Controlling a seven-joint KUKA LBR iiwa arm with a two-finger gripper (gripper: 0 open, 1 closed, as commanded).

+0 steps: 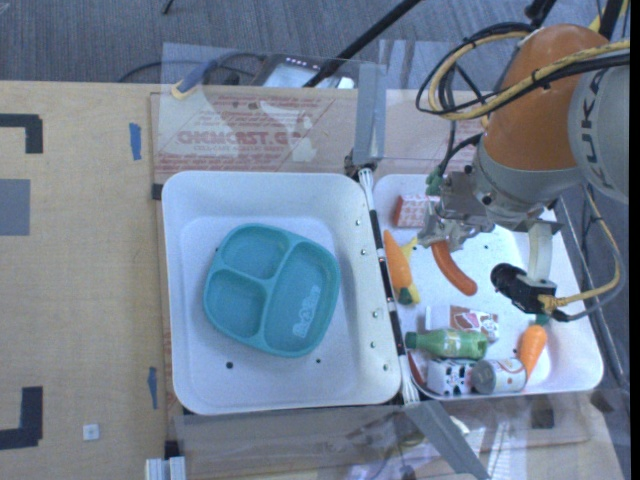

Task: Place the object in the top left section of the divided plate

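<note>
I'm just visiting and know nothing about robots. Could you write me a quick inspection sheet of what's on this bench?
Surface: two white bins side by side, left bin and right bin, on a tan bench.
Job's things: teal divided plate in the left bin, nothing on it.
Clutter: right bin holds a red sausage, two carrots, a green bottle, small cartons and a can.
Gripper: gripper low over the sausage's upper end.
Cables: yellow and black cables looped by the arm.
Surroundings: grey carpet, black tripod legs.

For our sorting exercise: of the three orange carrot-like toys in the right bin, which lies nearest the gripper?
The reddish-orange one just below the gripper; the carrot by the divider and the carrot at lower right lie farther.
</note>
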